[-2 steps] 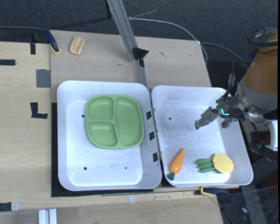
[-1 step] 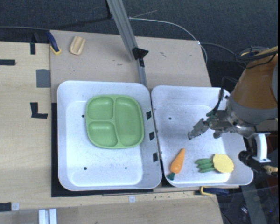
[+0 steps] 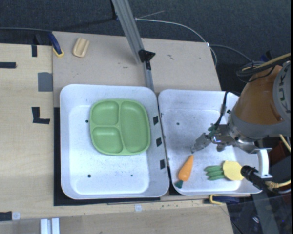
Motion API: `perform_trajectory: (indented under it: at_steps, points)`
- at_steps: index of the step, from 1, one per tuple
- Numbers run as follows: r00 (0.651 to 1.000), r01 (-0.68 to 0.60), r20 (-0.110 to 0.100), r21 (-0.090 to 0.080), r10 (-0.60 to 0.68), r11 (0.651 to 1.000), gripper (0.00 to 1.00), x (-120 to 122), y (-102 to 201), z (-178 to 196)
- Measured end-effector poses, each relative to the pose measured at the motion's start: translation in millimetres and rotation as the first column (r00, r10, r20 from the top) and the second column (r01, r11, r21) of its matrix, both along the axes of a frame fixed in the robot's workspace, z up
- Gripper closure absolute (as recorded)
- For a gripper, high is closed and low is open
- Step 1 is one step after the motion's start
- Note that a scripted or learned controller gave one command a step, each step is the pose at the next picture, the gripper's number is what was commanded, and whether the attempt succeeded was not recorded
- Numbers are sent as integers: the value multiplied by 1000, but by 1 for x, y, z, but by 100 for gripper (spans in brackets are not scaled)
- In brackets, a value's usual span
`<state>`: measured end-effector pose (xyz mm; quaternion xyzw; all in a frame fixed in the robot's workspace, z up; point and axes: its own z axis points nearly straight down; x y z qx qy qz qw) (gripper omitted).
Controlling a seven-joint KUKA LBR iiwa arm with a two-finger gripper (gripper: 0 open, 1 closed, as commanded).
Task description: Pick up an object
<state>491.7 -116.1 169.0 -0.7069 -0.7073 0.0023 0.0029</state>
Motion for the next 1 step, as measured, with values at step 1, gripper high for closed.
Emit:
perform_trajectory:
  at_steps: [1]
  points:
    - [1000, 1, -1, 0, -1, 1000, 0, -3, -9, -52]
